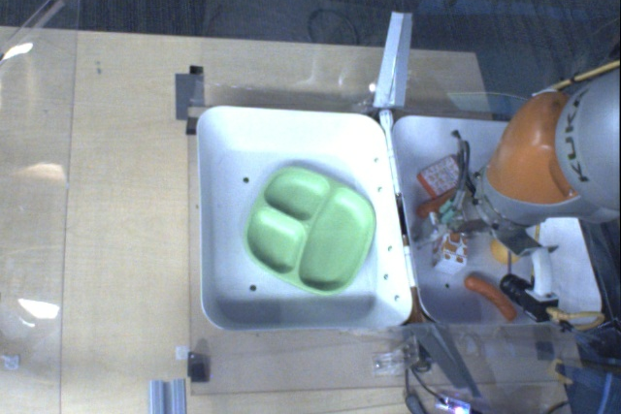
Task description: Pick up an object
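Note:
The right bin (419, 143) holds several small things: a red-and-white packet (439, 175) near its back left, a small brown-and-white packet (451, 250) in the middle, and an orange carrot-shaped piece (482, 292) near the front edge. The arm's orange band (529, 160) and grey wrist hang over this bin. My gripper (454, 214) reaches down among the small things, just above the brown-and-white packet and beside a red and green piece (437, 206). The wrist hides much of the gripper and whatever lies under it.
The left bin (223, 150) holds a large green divided plate (311, 229), lying slightly tilted across its middle. A metal post (394, 63) stands behind the wall between the two bins. A yellow bit (499, 253) shows under the wrist.

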`<state>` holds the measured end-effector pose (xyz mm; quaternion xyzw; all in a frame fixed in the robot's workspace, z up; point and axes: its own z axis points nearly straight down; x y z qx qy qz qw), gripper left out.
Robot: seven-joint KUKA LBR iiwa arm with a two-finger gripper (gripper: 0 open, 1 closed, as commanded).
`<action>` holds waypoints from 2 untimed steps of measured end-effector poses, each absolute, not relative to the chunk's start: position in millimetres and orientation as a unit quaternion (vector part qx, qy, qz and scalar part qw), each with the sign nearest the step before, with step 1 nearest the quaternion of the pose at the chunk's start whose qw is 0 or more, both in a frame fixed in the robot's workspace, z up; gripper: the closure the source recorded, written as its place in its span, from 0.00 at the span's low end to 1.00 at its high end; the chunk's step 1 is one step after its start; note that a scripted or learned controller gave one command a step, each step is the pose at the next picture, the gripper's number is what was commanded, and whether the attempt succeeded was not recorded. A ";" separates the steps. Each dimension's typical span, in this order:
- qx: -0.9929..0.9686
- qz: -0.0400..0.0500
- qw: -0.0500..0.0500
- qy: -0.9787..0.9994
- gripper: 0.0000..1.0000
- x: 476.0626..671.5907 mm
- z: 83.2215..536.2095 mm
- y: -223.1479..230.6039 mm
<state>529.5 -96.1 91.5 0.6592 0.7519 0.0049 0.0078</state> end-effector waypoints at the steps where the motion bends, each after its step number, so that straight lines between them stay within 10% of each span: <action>1: 0.658 0.008 0.011 0.752 1.00 532.8 103.3 -94.9; 2: 0.655 0.002 0.003 0.756 1.00 542.3 219.5 -51.7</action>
